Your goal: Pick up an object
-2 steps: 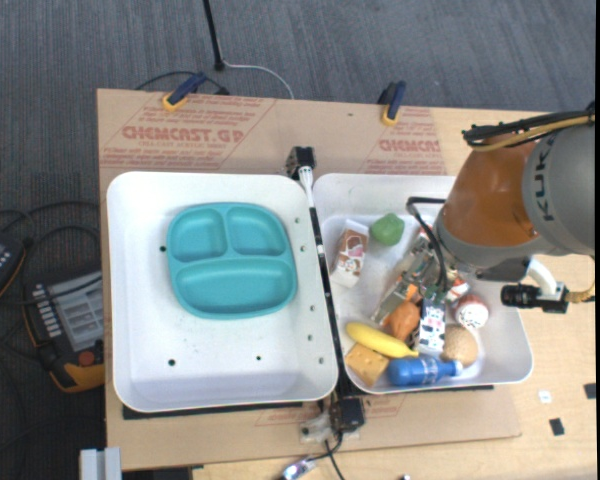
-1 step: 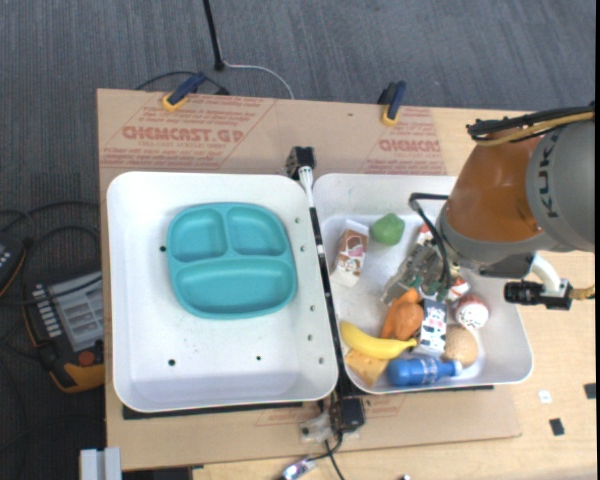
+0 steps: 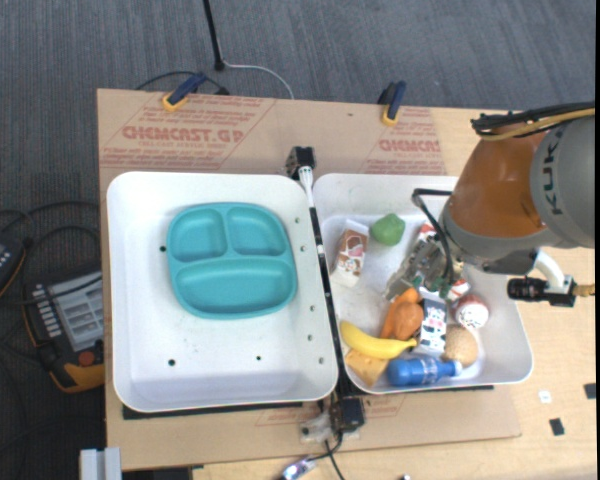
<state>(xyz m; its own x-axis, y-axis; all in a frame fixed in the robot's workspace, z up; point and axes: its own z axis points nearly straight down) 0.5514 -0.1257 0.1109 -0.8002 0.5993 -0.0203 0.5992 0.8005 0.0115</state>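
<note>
nearest sat a blue bottle (image 3: 420, 370) at the right bin's (image 3: 515, 363) front edge, though the left bin (image 3: 140, 358) with its teal tray (image 3: 230, 260) loomed largest. over the right bin's clutter hung the gripper (image 3: 424, 265), its grip impossible to tell, just above a carrot (image 3: 402, 318) and banana (image 3: 372, 342).

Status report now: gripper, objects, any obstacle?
Gripper low in right bin, above orange carrot. Nothing seen held. Banana, blue bottle crowd nearby.

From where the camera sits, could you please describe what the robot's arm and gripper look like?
The arm is bulky and rounded, grey, with a broad orange band above the wrist and dark KUKA lettering on the grey shell. Black cables loop along its top edge and wrist. The gripper is a small cluster of dull metal-grey parts, its detail too fine to read.
</note>
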